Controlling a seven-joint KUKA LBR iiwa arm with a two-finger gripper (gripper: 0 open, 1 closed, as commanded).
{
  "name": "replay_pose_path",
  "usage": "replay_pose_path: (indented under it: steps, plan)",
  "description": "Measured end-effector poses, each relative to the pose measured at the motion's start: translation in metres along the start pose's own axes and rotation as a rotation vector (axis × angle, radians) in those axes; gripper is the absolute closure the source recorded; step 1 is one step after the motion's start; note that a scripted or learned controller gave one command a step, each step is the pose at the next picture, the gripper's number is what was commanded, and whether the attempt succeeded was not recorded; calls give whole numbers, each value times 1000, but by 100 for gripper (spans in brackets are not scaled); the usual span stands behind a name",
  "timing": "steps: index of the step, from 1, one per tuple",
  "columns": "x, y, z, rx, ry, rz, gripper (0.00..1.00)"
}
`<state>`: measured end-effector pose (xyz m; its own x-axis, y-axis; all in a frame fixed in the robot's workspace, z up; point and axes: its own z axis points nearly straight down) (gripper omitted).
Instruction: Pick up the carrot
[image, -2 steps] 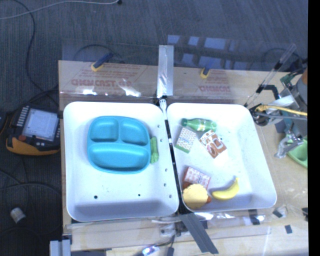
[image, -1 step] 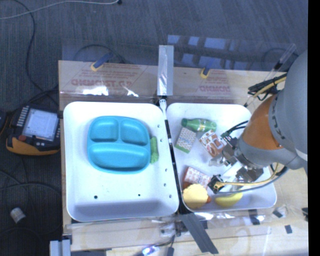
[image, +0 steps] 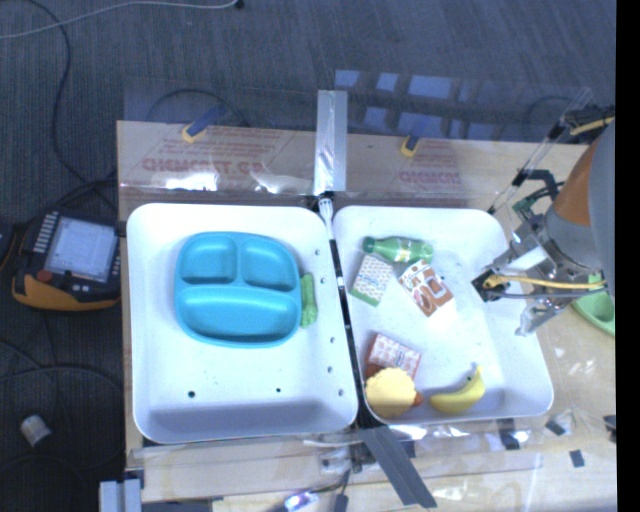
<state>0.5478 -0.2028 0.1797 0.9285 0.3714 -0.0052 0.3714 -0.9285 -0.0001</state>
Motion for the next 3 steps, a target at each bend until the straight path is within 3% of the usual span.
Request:
replay_pose_path:
  steps: [1,2,3]
  plan:
    - [100,56,49,2,1,-81,0]
    - [96,59,-8,-1,0,-248,0]
    - [99,50,48,5,4,-415,0]
